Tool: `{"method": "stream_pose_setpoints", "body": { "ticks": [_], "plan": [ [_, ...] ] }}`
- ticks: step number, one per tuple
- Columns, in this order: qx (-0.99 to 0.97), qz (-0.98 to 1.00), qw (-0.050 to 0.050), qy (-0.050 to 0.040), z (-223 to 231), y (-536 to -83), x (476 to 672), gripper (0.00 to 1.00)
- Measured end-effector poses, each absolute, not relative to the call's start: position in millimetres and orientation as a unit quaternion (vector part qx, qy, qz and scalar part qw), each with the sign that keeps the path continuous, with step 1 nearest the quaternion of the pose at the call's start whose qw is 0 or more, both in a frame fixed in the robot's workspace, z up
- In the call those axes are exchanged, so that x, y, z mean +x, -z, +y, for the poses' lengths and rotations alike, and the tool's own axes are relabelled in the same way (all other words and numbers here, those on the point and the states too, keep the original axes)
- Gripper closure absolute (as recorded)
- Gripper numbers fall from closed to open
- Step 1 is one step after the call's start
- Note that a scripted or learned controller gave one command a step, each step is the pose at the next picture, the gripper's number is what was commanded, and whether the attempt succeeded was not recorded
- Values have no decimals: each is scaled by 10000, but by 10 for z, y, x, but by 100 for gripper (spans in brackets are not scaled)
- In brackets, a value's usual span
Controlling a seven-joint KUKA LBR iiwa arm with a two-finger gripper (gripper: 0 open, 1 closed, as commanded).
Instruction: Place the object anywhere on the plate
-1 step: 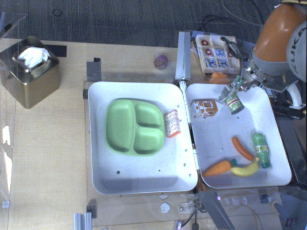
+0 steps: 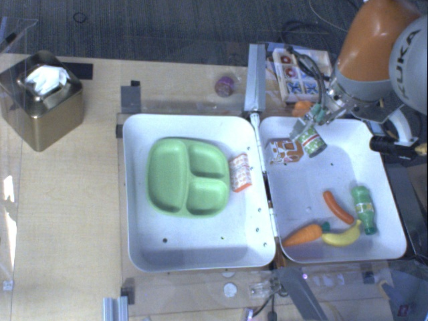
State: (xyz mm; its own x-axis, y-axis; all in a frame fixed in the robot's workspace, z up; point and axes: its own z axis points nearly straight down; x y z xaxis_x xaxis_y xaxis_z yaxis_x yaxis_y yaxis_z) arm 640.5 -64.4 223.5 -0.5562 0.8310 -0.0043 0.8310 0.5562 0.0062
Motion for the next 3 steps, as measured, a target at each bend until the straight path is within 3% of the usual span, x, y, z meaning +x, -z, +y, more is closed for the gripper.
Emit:
{"method": "stream_pose_setpoints", "body": {
  "ticks": [1,2,3],
  "plan": [
    [4344,9007,16,-13,195,-2149,6309,100],
    [4535,8913,-2,-4,1035,-1992,5966,100],
    [4124,9110,-2,-3,1309,-1248,6155,100]
  ]
}}
